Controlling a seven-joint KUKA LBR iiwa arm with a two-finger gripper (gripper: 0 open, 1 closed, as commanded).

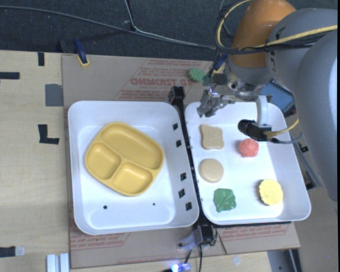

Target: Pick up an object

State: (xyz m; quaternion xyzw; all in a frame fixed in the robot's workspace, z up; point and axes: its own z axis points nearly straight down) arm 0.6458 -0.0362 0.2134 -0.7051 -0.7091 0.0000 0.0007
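Toast (212, 137) near the top left of the right bin (292, 208), just below the claw (208, 107) and so the likeliest pick, judged by position alone. Round cookie (211, 170) below it, then a green leaf (224, 199); red piece (249, 148) and yellow piece (270, 192) further right. All five spread apart in loose rows, probably to leave room for fingers to drop around any one. Claw poised over the bin's upper left edge, close to the divider between bins, fingertips dark and small against the clutter of the wrist; cannot tell how far open, and nothing visible between them. Yellow tray (123, 158) with three compartments alone in the left bin (79, 208), tilted at a slant, perhaps waiting as a drop spot. Both bins on a cardboard sheet (153, 78) atop the tabletop (22, 169), likely a liner fixing their position. Red print on the cardboard, roughly "CHEMCAST", smaller lines beneath too blurred to read. Second green scrap (197, 74) outside the bins, on the cardboard by the arm. No labels legible on the food pieces or tray.
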